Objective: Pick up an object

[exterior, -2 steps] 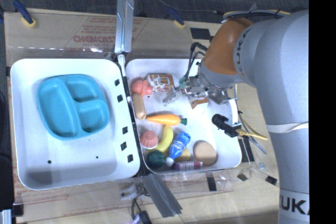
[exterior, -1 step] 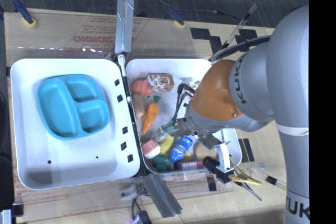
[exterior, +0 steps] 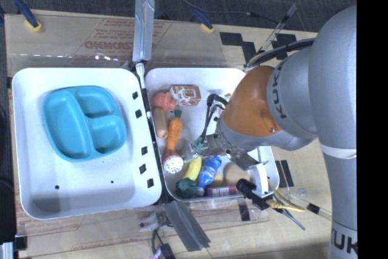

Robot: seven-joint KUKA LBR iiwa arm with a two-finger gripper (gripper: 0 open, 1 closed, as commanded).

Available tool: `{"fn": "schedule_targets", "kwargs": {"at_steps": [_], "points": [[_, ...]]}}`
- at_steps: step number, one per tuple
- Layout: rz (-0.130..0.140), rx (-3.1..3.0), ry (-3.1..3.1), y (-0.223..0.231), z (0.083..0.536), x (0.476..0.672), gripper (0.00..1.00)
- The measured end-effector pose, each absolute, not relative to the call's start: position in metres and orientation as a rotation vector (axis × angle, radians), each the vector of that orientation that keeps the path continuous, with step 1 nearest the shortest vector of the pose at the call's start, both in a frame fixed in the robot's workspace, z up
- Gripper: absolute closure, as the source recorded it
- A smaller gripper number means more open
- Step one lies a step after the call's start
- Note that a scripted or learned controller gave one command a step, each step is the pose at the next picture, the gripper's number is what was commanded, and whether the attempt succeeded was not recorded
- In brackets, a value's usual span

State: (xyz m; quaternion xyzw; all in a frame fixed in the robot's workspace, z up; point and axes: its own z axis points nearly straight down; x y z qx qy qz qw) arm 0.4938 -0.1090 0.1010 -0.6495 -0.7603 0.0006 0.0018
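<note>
Ten or so small items in the right bin (exterior: pixel 197 78), crowded along its left wall and near end. Orange carrot-shaped toy (exterior: pixel 174 133) lengthwise beside a tan cylinder (exterior: pixel 160 122), touching it; pinkish lump (exterior: pixel 162 100) just above both. Orange-and-white printed carton (exterior: pixel 185 94) near the far wall, apart from the rest. Lower down, white round piece with red dots (exterior: pixel 173 164) against the left wall, then yellow piece (exterior: pixel 194 168) and blue bottle (exterior: pixel 210 171) side by side, touching. Dark green lump (exterior: pixel 187 189) in the near corner, with a pink tube (exterior: pixel 222 191) lying flat along the near wall.

Gripper (exterior: pixel 204 144) low over the middle of this pile, just above the yellow piece and the blue bottle, something small and greenish at its tip. Whether gripping, released or closed: cannot tell, tip mostly hidden under the wrist. Nothing clearly lifted.

Orange band (exterior: pixel 251 107) and grey arm (exterior: pixel 327 88) covering the right half of that bin.

Left bin (exterior: pixel 36 188) alongside, holding a blue divided plate (exterior: pixel 85 121), flat, toward its far end.
</note>
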Motion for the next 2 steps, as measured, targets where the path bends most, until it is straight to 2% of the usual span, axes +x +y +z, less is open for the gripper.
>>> {"fn": "schedule_targets", "kwargs": {"at_steps": [1,2], "points": [[0.001,-1.976,-2.44,-0.103,0.091,0.516,1.0],[-0.005,-2.099,-2.34,-0.047,0.194,0.552,1.0]]}}
